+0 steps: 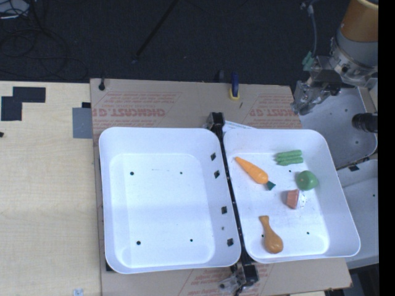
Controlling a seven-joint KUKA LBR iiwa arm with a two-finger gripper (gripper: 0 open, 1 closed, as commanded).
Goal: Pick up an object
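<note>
The left bin (162, 199) is seen with a bare white floor, marked by a few small dark holes, and it is joined to the right bin (336, 184) along a dark hinge strip with clips. All the candidate objects are gathered in the right bin, probably because it serves as the supply side, nearest the arm. An orange carrot (253, 170) with a dark green stub is laid at a slant near the hinge. Below it, an orange-tan pear-shaped piece (270, 236) is found with its narrow neck pointing up the frame. A small pinkish-red chunk (292, 198) is placed just beside a round green piece (306, 180), and a ribbed green pod-like item (289, 158) is set above them, near the far wall. These are well spaced, so any one could be judged reachable. The gripper (308, 97) is held off beyond the bin's far right corner, above the grey base, nothing visibly carried; whether the claw is wide or narrow cannot be told.
</note>
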